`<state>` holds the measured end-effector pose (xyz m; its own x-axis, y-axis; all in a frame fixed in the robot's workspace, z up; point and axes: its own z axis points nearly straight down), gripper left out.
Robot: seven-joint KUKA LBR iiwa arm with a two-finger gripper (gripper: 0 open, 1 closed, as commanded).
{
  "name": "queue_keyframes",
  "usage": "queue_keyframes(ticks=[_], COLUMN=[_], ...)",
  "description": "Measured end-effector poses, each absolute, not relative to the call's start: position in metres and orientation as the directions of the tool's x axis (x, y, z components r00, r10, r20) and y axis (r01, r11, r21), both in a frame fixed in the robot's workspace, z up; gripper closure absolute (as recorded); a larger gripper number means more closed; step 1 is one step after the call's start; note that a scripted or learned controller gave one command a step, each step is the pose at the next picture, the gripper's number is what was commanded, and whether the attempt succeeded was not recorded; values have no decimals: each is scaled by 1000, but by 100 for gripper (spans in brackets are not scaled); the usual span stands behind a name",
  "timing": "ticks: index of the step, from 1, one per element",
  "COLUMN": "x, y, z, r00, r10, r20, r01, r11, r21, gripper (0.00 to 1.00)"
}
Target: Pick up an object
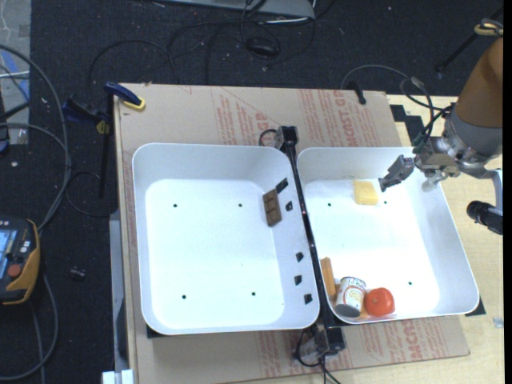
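Observation:
A pale yellow block (366,192) lies near the far side of the right bin (448,238). My gripper (412,179) hangs just to the right of that block, above the bin's far right part. It is open, its two fingers spread apart with nothing between them. In the near left corner of the right bin lie a small can (350,294), a red ball-like object (379,301) and a thin orange stick (328,277). A brown bar (273,207) leans against the right wall of the left bin (160,214).
The two bins sit side by side on a cardboard sheet (240,110), joined by a dark divider (302,230). Cables and a yellow-handled tool (126,96) lie beyond the far edge. The arm's grey body with its orange band (480,94) fills the upper right.

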<state>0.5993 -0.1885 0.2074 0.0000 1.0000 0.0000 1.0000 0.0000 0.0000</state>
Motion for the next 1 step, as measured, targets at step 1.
queue_keyframes(ticks=[1], x=[599], y=[-188], z=[207], r00=[0], r10=[1000], r20=[0], r01=[1000], r11=[0], r21=[0], gripper=[0])
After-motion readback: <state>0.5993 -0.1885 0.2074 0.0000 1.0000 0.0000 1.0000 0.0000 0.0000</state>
